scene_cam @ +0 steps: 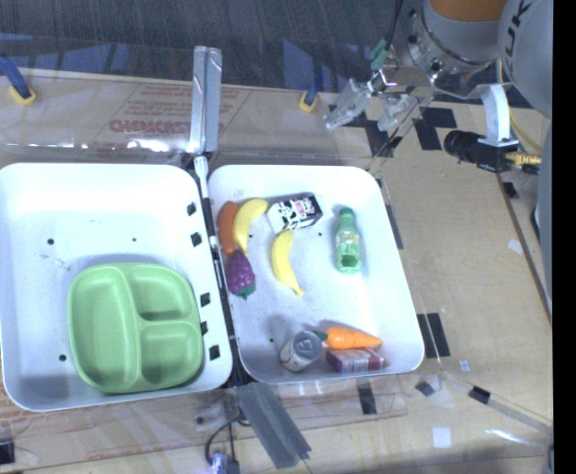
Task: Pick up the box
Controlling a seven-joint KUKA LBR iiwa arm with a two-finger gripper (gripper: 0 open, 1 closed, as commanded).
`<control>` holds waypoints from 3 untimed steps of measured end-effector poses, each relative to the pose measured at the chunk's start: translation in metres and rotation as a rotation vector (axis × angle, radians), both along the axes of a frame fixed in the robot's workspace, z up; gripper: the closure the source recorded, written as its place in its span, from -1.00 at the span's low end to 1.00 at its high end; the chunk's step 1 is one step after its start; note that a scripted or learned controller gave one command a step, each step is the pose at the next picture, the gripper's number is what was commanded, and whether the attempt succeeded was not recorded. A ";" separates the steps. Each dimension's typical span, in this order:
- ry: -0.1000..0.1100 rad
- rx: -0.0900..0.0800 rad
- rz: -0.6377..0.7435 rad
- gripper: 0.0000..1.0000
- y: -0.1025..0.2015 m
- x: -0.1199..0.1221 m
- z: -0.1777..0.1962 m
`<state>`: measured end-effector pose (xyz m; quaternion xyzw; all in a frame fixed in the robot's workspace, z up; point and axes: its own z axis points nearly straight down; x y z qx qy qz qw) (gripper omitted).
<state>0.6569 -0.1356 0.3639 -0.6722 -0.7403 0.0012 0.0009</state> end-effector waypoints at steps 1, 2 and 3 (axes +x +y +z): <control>-0.003 -0.001 -0.036 -1.00 -0.005 -0.010 0.017; -0.001 -0.002 -0.030 1.00 -0.003 -0.009 0.028; 0.001 0.000 0.034 1.00 0.030 -0.041 0.007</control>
